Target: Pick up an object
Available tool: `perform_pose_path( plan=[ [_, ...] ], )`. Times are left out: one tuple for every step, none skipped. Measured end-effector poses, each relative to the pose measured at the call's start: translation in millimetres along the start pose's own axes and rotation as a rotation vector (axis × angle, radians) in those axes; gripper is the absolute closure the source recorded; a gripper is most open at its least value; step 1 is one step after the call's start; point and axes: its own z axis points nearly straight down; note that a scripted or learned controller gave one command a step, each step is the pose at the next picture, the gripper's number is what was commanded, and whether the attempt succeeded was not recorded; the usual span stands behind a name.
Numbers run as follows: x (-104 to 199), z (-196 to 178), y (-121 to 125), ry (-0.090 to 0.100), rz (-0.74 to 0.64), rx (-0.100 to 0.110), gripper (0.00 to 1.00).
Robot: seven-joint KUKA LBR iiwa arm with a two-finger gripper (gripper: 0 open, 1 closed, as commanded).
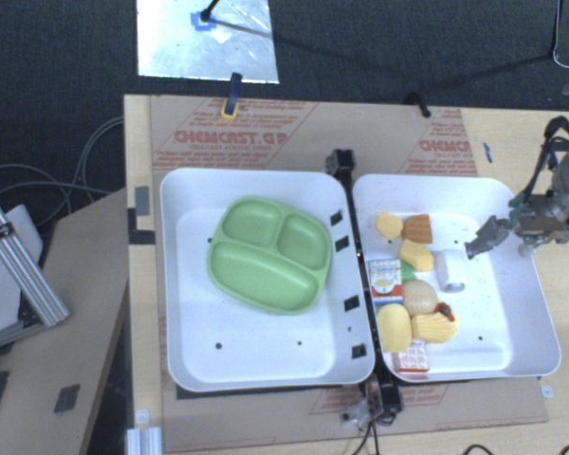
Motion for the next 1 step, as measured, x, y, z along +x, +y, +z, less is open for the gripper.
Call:
perform_pose_path(
  plan=[
    [0.4, -5.5, 2.1, -0.002, -0.003, -0.011, 0.00]
  ],
)
